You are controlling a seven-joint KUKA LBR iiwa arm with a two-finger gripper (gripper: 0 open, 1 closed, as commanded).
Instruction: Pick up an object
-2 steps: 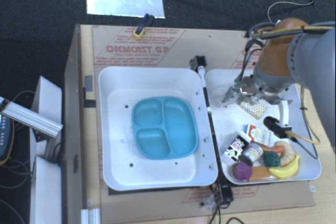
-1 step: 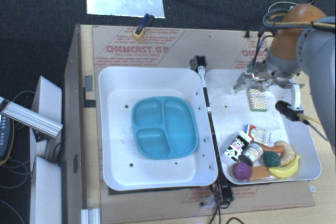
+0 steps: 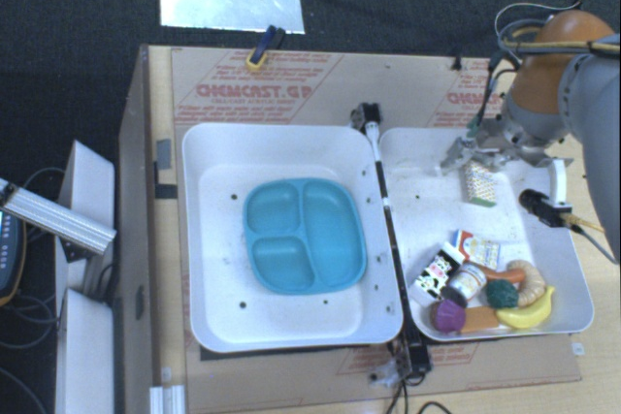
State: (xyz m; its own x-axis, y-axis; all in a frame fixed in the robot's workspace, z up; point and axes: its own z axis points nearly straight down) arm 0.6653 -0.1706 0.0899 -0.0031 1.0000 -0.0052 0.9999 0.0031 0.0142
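Note:
My gripper (image 3: 475,157) hangs over the far part of the right bin (image 3: 417,184), below the grey arm with its orange band. A small pale speckled block (image 3: 480,183) sits right under it, touching or nearly touching; a hold on it cannot be made out. At the bin's near end lies a cluster: a purple grape bunch (image 3: 448,315), a yellow banana (image 3: 530,308), a green piece (image 3: 502,294), a small can (image 3: 466,282), a black-and-white box (image 3: 437,275) and a red-and-white carton (image 3: 476,250).
The left bin (image 3: 218,208) holds a blue divided tray (image 3: 304,235). A black divider rail (image 3: 385,208) runs between the bins. A yellow-and-blue clip (image 3: 262,48) lies on the board behind them.

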